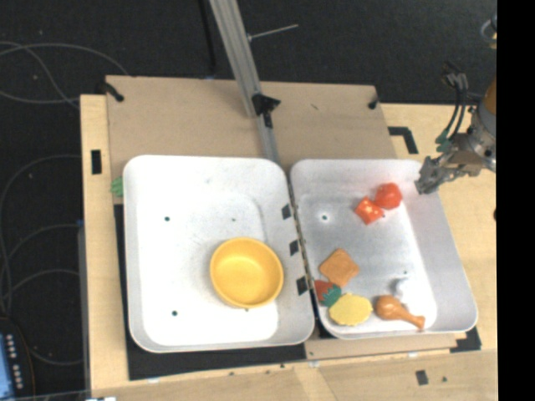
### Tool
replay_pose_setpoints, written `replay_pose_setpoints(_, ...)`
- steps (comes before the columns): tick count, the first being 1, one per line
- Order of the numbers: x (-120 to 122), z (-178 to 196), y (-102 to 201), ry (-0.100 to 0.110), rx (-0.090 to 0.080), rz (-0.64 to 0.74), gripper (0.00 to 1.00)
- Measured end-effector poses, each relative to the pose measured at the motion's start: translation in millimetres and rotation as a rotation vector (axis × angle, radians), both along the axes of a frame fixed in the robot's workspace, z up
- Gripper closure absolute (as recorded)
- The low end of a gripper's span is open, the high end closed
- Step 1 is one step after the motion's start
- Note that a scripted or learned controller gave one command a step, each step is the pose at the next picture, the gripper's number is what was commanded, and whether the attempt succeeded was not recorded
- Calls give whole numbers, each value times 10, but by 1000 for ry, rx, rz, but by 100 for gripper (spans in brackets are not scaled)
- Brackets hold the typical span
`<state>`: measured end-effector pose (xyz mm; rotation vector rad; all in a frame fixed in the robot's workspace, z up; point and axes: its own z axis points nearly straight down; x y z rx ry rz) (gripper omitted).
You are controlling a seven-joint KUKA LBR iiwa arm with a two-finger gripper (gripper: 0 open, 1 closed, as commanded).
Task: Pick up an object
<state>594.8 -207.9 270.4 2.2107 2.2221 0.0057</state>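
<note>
The right white bin (435,249) holds a red rounded piece (388,195) touching a red-orange chunk (369,211) near its far side. Toward the near edge lie an orange flat square piece (338,267), a yellow round lumpy item (349,310), and a brown drumstick-shaped toy (398,311). A yellow round bowl (245,271) sits upright in the left white bin (167,190).

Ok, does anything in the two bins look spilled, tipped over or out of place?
Nothing stands out. The yellow bowl sits upright in the left bin; the toy foods, like the red pieces and drumstick, lie loose inside the right bin.
</note>
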Motion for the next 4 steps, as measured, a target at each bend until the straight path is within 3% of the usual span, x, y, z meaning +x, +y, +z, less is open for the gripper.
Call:
replay_pose_setpoints(3, 381, -141, 1674, 9, 2, 1, 100)
replay_pose_setpoints(4, 530, -227, 2068, 6, 1, 0, 100)
